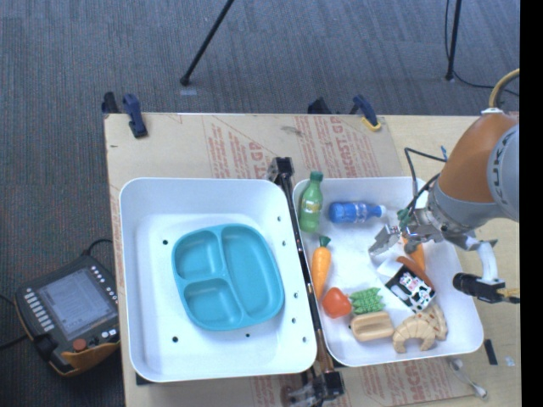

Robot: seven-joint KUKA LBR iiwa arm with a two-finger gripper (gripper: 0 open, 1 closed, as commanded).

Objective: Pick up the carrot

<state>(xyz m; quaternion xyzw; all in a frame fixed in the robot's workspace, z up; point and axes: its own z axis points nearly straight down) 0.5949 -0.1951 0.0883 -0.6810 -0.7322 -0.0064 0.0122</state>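
Operator, your gripper (397,242) sits low in the right bin (472,316), well to the right of the carrot (321,266). Its metal fingers (382,244) stand apart by a moderate gap and nothing lies between them. A small orange piece (416,261) lies just beside the gripper, on the side away from the carrot; contact cannot be confirmed.

Your arm (479,176) enters from the right of the carrot, the orange band above the wrist, the wrist angled down and toward the carrot.

The carrot lies against the bin's left wall. Its long axis runs nearly straight up and down the view, green top at the far end, orange tip at the near end.

Beyond the carrot's green top stands a green bottle (310,202). A blue bottle (354,212) lies right of that. A red tomato (336,302) touches the carrot's tip. Right of the tomato sit a green vegetable piece (366,299), a hot dog bun (372,326), a croissant (418,329) and a black-and-white carton (411,288).

Left of the carrot, the other bin (144,219) holds a blue divided plate (227,275)
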